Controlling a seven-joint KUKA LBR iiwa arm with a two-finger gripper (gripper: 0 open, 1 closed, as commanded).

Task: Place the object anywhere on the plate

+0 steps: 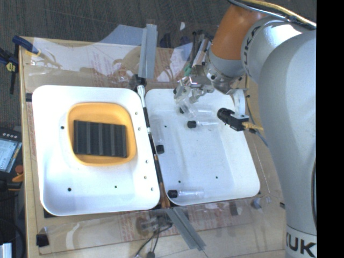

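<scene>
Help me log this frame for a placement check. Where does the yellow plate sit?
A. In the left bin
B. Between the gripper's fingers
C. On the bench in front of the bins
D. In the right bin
A: the yellow plate, with its dark ridged centre, lies inside the left bin, while the gripper is over the right bin.

1. The bench (75, 63) was a light wooden top, its bare surface showing along the far edge and the near edge
2. Two shallow white bins lay side by side on it, the left bin (54, 187) and the right bin (236, 181) nearly touching along their inner rims
3. A grey metal bar (147, 50) lay on the far part of the bench above the gap between the bins
4. Another grey bar (188, 231) lay at a slant near the front edge
</scene>
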